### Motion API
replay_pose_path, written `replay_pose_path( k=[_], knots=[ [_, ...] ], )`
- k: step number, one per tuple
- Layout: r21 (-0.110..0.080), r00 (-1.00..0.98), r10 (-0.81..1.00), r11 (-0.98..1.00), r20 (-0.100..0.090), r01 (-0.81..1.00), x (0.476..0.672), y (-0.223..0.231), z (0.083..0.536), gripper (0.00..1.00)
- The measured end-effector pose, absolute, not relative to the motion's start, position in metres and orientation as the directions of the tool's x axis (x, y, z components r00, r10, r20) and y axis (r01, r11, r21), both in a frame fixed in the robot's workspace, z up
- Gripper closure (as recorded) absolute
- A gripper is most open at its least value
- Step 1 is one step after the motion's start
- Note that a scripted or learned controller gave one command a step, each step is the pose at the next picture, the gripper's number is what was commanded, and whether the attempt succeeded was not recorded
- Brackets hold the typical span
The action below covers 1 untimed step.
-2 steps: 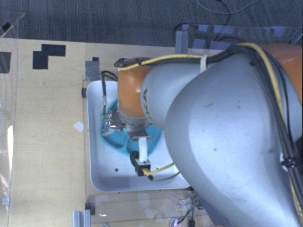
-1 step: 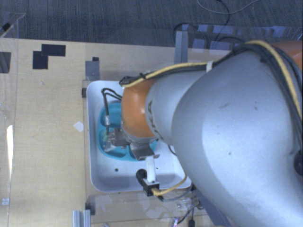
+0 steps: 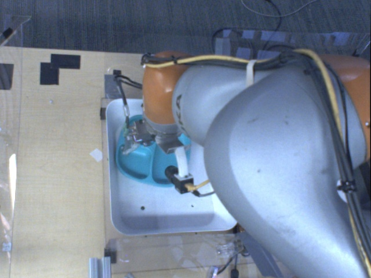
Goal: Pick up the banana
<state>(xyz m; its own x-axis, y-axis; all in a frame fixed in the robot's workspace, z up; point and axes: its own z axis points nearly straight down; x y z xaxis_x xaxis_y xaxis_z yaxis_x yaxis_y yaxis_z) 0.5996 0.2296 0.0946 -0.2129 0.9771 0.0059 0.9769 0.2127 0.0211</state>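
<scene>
The arm [image 3: 255, 132] is reaching in from the right of the frame and bending down over the white bin [image 3: 168, 219] in the lower centre, its orange band [image 3: 157, 91] sitting just above the wrist. The gripper [image 3: 152, 139] is hanging low at the centre left, right over a blue bowl-like object [image 3: 134, 164] lying in the upper left part of the bin. Whether the pincer is open or closed cannot be told from this angle, since the wrist is hiding it.

The banana cannot be made out anywhere; if it is in this bin, it is probably lying beneath the wrist or beside the blue object, but this is only a guess. Doing the step well would mean centring the pincer across the narrow width of the fruit, not along its length, and going low enough to close on it without pressing into the bin floor.

The blue object is the main obstacle: it is sitting directly under the tool and could be clamped or pushed by mistake. The bin's left wall is also near, leaving little room to approach from that side. A yellow cable [image 3: 232, 60] is running along the arm, and a black connector [image 3: 181, 181] is dangling beside the wrist, close to the blue object.
</scene>
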Motion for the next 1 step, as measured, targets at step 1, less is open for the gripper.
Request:
replay_pose_path(
  k=[1],
  knots=[
    [0.006,-0.518,0.855,0.518,-0.001,0.855,0.5537,0.1827,0.2030,0.00]
  ],
)
